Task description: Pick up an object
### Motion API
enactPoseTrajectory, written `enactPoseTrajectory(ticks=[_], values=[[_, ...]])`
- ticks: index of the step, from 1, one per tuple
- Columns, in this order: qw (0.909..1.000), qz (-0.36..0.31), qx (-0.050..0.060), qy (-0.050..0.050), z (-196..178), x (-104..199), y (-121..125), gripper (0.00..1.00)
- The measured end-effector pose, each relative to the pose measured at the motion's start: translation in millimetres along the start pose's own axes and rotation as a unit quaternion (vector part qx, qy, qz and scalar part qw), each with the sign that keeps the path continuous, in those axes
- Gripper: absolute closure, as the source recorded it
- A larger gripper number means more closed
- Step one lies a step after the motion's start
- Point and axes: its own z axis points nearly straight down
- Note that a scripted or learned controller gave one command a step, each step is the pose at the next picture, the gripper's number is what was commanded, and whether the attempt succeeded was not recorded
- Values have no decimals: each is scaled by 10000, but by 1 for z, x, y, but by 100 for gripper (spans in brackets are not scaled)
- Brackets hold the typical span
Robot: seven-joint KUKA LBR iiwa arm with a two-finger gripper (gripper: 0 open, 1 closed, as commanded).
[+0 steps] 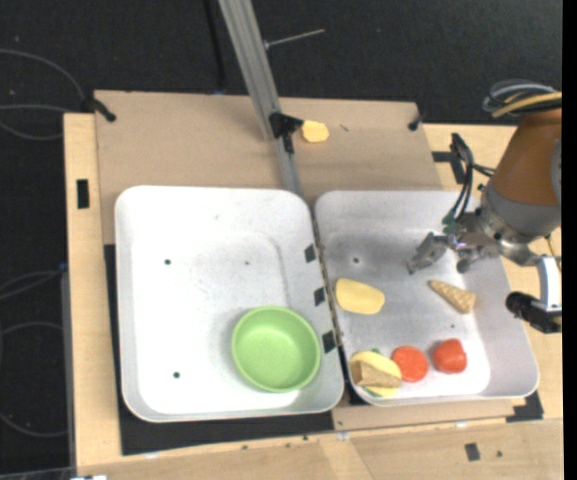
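Note:
In the right bin [368,218] lie a yellow rounded piece [359,297], a tan cone-shaped piece [452,294], two red pieces [409,363] [450,356] and a yellow and tan piece [376,372] at the front. The left bin [168,228] holds a green bowl [276,348]. My gripper [445,252] hangs over the right bin's back right part, open, with nothing between its fingers. It is just above and behind the cone piece.
A grey metal post [253,68] rises from behind the bins. A small yellow item [315,131] lies on the brown board behind them. Cables run at the right near the arm's orange band [528,163].

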Motion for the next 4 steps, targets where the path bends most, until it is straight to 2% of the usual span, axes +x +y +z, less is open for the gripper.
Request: enactPoseTrajectory(ticks=[1,2,4], values=[[10000,4,3,2,53,-1,-1,0],[10000,19,-40,2,38,-2,1,100],[10000,-22,-59,-1,-68,-13,21,100]])
